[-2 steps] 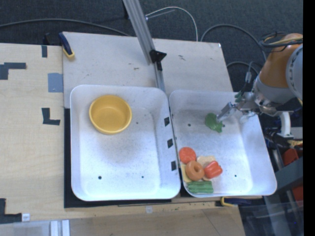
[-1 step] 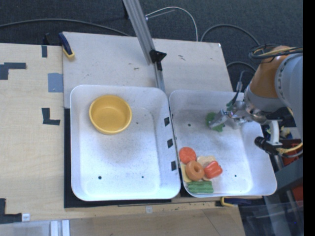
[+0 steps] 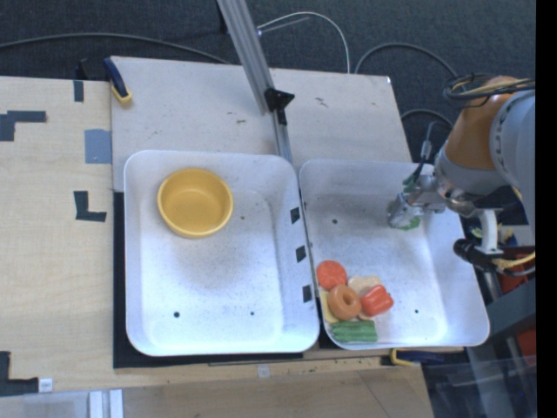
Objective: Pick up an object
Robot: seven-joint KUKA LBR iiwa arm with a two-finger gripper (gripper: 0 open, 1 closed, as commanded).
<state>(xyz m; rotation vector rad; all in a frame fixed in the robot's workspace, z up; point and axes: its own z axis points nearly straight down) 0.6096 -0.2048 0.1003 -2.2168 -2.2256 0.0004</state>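
from above, your end effector [image 3: 406, 216] sits low over the right bin [image 3: 452, 320], near its far right edge, with something green at its tip. you cannot tell its state. toy food [image 3: 352, 303] is piled in that bin's near left corner. a yellow bowl [image 3: 195, 201] sits in the left bin [image 3: 218, 320], far left corner.

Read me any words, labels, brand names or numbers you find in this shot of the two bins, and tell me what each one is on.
No readable text anywhere.
Round yellow plastic bowl in the left shallow white bin: plain, no label.
Toy foods in the right shallow white bin, including the brown ring-shaped doughnut: no markings.
Dark tape pieces on the wooden bench: shapes, not letters.
Small white tag at the bench's near edge: too small to read.
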